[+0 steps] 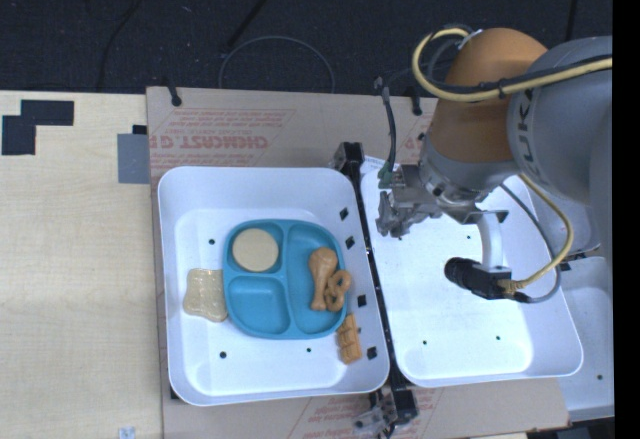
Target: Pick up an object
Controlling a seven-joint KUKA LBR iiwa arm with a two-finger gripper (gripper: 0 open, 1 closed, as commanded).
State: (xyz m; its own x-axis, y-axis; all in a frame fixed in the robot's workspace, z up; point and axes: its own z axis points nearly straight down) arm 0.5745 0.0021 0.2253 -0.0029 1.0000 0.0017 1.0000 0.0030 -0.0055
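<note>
At the left of the frame lies the pale wooden bench (70, 257), bearing two shallow white bins side by side. The left bin (190, 197) holds a blue divided tray (262, 312). A round tan disc (254, 249) sits in the tray's upper left compartment, and a tan pretzel-like piece (328, 279) lies in its right compartment. A pale flat piece (205, 294) touches the tray's left edge, and a small orange-brown piece (348, 339) lies just beside its lower right corner. Right of centre, the jaws (392, 220) hang over the right bin (480, 347), near its upper left corner; whether they are released or clenched cannot be told. The grey arm (560, 127) fills the upper right.
</note>
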